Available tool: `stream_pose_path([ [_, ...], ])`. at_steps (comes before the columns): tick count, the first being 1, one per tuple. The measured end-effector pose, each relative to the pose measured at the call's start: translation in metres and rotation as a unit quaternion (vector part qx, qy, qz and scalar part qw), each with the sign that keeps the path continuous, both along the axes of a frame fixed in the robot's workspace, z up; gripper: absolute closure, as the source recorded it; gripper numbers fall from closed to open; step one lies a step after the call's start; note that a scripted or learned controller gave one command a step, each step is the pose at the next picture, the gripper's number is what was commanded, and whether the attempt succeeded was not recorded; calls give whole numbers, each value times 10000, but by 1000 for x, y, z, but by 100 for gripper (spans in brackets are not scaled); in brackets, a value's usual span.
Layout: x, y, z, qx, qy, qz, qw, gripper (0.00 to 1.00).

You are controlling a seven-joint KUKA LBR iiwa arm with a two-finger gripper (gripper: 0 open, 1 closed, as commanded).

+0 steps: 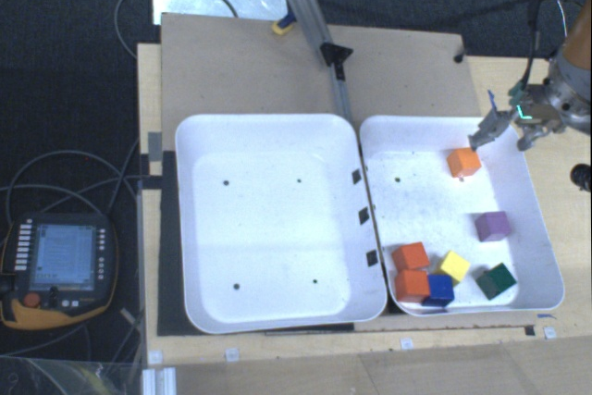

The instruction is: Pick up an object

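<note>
The gripper (508,130) hangs over the far right corner of the right bin (546,236), fingers spread wide with nothing between them. One fingertip (481,140) sits just beside an orange cube (463,163), which lies near the bin's far edge. A purple cube (492,225) rests toward the right wall. Along the near edge sit two orange blocks (412,269), a blue block (440,289), a yellow block (454,265) and a dark green block (497,279). The left bin (199,199) adjoins.
</note>
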State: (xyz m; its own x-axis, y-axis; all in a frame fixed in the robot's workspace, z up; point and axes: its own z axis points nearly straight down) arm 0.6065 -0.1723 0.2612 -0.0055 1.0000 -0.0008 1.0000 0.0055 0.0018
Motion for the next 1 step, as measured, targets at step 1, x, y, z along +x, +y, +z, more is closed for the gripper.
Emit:
stream_pose_path([
  [1,-4,-2,-61,6,22,-18,10000,0],
])
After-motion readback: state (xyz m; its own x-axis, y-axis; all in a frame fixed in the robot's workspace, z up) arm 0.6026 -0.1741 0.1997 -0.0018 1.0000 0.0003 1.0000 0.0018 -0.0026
